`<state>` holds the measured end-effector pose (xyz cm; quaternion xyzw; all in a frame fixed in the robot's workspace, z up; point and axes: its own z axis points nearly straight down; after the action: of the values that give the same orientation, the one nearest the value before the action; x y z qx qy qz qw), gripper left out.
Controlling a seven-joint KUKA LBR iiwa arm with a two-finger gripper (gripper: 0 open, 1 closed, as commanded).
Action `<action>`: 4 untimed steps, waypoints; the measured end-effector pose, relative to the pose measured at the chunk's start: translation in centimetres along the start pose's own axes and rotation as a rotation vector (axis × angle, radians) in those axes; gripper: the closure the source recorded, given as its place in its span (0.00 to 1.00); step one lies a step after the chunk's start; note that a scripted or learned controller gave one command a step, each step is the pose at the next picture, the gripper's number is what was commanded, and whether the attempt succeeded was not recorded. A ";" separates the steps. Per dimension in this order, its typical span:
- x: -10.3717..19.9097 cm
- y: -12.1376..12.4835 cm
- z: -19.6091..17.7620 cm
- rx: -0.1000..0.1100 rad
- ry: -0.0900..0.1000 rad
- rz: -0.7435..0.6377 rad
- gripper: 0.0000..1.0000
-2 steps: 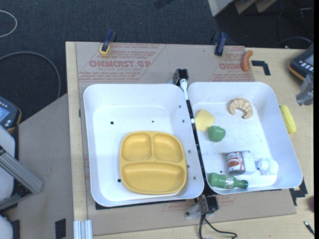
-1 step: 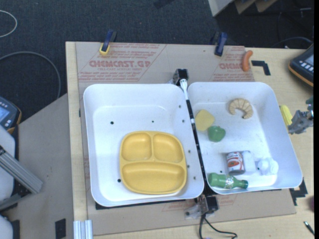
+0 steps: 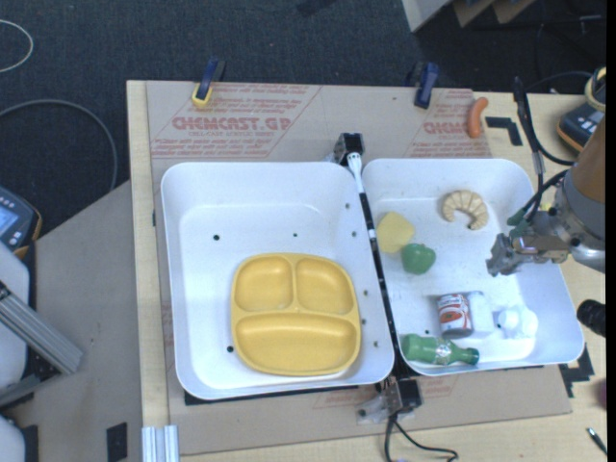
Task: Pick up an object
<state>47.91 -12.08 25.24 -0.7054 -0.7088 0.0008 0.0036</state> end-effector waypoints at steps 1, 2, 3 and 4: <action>5.0 0.0 7.2 0.001 0.000 0.001 1.00; 17.0 0.2 -2.5 -0.017 0.001 -0.011 1.00; 19.0 0.1 -8.8 -0.013 -0.003 0.001 1.00; 10.5 0.0 -3.5 0.000 -0.005 0.013 1.00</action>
<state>47.87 -1.57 28.81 -0.7101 -0.7041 0.0025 0.0017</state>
